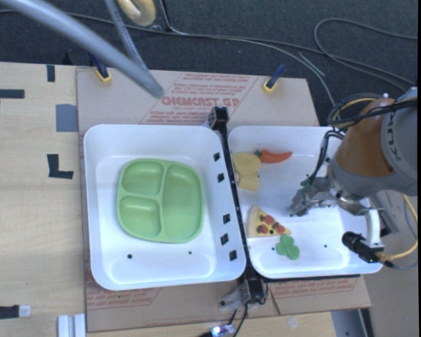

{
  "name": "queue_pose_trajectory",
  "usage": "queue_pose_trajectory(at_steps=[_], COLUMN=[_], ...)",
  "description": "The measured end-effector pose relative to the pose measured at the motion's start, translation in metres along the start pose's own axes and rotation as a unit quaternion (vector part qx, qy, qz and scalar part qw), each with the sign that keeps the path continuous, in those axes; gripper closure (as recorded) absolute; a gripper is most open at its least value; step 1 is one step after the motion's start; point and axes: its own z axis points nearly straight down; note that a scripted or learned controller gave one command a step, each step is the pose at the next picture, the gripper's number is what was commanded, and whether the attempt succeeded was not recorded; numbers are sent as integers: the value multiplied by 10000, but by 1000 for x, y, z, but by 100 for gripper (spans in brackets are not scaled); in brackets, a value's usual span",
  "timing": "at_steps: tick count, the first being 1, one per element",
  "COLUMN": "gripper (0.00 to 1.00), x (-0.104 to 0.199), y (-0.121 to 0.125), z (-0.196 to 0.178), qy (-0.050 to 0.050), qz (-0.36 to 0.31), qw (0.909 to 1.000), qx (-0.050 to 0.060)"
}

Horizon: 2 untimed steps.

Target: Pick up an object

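The right bin holds a pizza slice with red toppings, a green broccoli piece just below it, a pale yellow cheese-like piece near the divider, and an orange carrot at the back. My gripper hangs low over the bin floor, right of the pizza slice and apart from it. The arm's grey and orange wrist rises behind it.
The left bin bears a green divided plate. A black clip strip runs between the bins. Cables lie beyond the bench's back edge, and a grey pole crosses the upper left.
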Motion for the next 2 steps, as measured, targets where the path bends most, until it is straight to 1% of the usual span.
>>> queue_pose_trajectory(at_steps=[1,2], gripper=[100,100], x=[1,6], y=[3,4], z=[-63,-125], qy=[-11,-13], qz=[3,-1], qw=[10000,10000], qx=[-37,-43])
